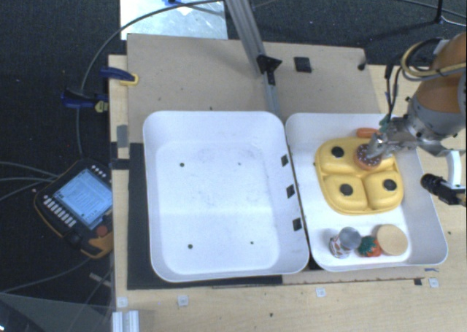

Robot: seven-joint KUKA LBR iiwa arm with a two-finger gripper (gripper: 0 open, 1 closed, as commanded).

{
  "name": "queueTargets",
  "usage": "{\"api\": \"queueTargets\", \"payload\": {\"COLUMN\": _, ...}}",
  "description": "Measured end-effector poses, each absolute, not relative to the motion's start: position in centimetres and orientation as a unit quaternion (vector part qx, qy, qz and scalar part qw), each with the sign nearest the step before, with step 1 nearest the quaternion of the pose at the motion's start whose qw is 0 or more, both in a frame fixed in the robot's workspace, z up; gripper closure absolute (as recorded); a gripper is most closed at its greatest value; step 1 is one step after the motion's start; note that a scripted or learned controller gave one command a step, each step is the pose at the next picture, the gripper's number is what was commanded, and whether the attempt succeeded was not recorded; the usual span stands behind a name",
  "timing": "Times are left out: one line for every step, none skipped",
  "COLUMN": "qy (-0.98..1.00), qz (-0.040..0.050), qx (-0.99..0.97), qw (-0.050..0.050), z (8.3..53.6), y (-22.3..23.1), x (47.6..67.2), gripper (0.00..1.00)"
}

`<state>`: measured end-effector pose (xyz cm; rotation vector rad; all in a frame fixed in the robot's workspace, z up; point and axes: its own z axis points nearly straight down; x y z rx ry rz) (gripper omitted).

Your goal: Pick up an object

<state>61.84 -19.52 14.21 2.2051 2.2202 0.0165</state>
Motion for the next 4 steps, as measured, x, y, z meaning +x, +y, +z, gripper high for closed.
{"api": "queueTargets", "payload": {"qy": 0.709, "qz": 0.0017, "qx": 0.705, "qw": 0.004, "z": 19.3, "y": -20.3, "x": 62.7, "gripper": 1.00}}
{"api": "queueTargets", "payload": {"qy": 0.710, "qz": 0.0017, "qx": 0.704, "qw": 0.003, "z": 22.8, "y": -20.3, "x": 62.8, "gripper": 1.00}}
{"api": "queueTargets", "payload": {"qy": 0.710, "qz": 0.0016, "qx": 0.704, "qw": 0.003, "z": 26.2, "y": -20.3, "x": 63.0, "gripper": 1.00}}
{"api": "queueTargets", "payload": {"qy": 0.711, "qz": 0.0008, "qx": 0.704, "qw": 0.000, "z": 24.9, "y": -14.6, "x": 62.9, "gripper": 1.00}}
